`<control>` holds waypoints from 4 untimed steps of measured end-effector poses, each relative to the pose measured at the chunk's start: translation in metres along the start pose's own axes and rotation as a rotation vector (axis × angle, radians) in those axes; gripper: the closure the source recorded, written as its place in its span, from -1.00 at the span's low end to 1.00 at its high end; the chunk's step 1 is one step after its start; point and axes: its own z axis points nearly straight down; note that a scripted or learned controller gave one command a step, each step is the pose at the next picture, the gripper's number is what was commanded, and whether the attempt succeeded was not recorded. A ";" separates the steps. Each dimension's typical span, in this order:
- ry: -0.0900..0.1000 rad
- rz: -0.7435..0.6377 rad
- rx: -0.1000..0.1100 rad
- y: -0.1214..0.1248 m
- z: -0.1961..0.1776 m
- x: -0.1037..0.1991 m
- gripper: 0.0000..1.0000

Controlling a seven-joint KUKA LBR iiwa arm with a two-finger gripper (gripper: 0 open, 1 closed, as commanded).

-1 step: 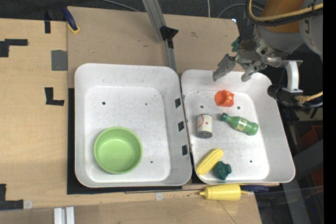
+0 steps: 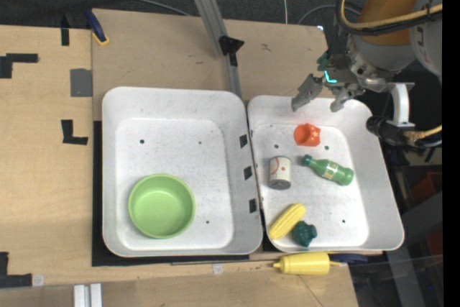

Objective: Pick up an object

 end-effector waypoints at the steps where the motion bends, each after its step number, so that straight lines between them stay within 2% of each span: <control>1: -0.002 0.002 0.004 0.006 0.048 -0.005 -1.00; 2: -0.001 0.002 0.005 -0.001 0.095 -0.010 -1.00; 3: -0.001 0.002 0.005 0.003 0.141 -0.012 -1.00; 4: 0.000 0.000 0.001 0.004 0.128 -0.011 1.00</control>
